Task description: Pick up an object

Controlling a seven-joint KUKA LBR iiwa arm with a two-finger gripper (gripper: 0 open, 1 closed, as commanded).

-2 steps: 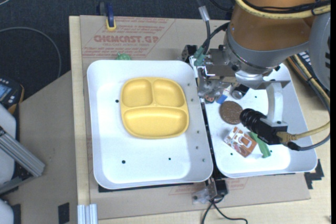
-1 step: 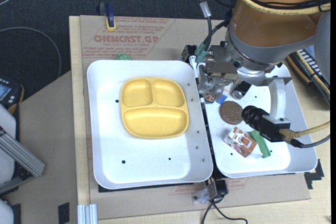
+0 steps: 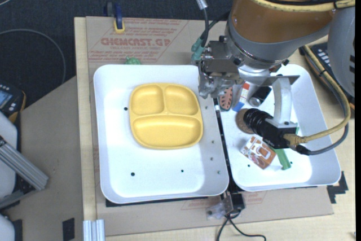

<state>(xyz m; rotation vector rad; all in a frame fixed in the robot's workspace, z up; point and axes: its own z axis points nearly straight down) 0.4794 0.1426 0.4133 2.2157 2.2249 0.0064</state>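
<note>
Gripper (image 3: 216,86) is over the seam between the bins, upper centre of frame; can't tell if it's spread or closed. Pickable items in right bin (image 3: 317,173): wrapped packet (image 3: 257,152) and green marker (image 3: 284,159), lower middle. Left bin (image 3: 113,169) has yellow divided plate (image 3: 166,115).

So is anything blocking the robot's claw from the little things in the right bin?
Nothing visible does. The gripper hangs at the right bin's left edge, right beside a small reddish item, with no other thing between them.
</note>
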